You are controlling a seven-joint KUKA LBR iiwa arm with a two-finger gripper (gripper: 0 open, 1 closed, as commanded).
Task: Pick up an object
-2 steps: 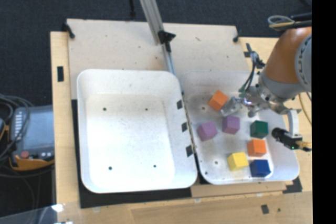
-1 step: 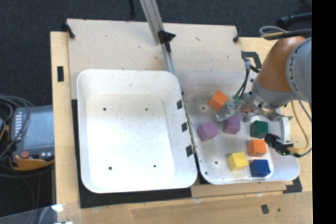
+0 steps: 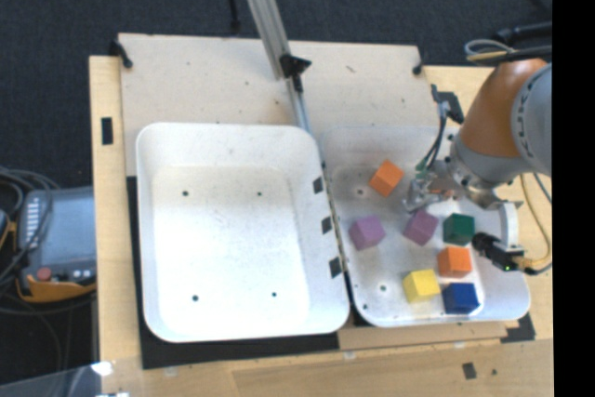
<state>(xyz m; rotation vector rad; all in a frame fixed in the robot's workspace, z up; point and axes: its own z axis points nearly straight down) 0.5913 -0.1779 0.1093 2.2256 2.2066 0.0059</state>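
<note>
Single fixed overhead camera, slanted view of the bench.

Looks down from well above; both white bins, left bin (image 3: pixel 232 228) and right bin (image 3: pixel 390 293), fit in frame with dark floor around the bench (image 3: pixel 107 200). Arm (image 3: pixel 507 121) enters from the view's right.

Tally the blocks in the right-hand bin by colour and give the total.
Orange cube-shaped blocks: 2
Purple cube-shaped blocks: 2
Green cube-shaped block: 1
Yellow cube-shaped block: 1
Blue cube-shaped block: 1
Total: 7
</note>
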